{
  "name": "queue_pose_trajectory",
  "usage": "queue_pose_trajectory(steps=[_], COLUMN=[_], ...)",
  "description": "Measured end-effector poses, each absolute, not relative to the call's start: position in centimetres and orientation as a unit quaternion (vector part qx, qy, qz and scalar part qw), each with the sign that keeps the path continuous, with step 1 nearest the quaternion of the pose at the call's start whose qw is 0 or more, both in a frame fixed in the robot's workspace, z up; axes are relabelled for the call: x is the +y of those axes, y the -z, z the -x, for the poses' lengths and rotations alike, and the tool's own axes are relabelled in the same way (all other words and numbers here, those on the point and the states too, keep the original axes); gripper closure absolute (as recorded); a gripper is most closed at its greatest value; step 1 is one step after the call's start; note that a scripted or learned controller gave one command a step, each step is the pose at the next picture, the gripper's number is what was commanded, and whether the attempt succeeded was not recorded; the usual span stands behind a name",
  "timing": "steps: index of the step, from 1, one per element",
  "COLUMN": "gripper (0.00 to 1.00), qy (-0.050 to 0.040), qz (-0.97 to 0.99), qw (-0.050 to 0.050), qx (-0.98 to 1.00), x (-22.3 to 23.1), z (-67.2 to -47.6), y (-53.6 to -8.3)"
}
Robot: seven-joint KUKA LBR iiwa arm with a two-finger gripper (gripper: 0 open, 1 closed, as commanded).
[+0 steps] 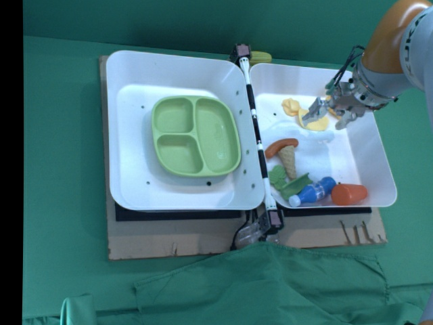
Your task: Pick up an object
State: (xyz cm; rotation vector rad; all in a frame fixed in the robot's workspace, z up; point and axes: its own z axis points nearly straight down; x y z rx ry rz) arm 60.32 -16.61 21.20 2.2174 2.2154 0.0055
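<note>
**Right bin contents, hand overhead**

Landmark: right bin [379, 158], white, shallow, touching left bin [128, 80] along a black-and-white divider bar [254, 117].

- Hand [329, 114]: over the far middle of right bin, fingers spread, nothing between them. Grey wrist and orange band rising toward far right corner.
- Yellow object [292, 106]: far left part of right bin, just beside and partly under the hand.
- Sausage [281, 145]: centre left, touching tan cone [289, 161].
- Green pieces [281, 179]: near left corner, against the divider bar.
- Blue bottle [312, 192]: near wall, white cap pointing left.
- Orange cup [349, 193]: near right corner, on its side, just beside the bottle.
- Green divided plate [196, 135]: centre of left bin, well apart from the hand.
- Counter: cardboard sheet [169, 246] under both bins, green cloth [61, 181] all round, rumpled fold at near edge.
</note>
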Motion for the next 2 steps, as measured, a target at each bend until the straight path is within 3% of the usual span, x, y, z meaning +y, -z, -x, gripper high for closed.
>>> queue_pose_trajectory(steps=[1, 2], gripper=[0.0, 1.0], qy=[-0.003, -0.0059], qz=[-0.708, -0.709], qw=[0.006, 0.014], qx=[0.706, 0.705], x=[-18.9, -19.0], z=[-63.7, -63.9], y=[-18.5, -20.3])
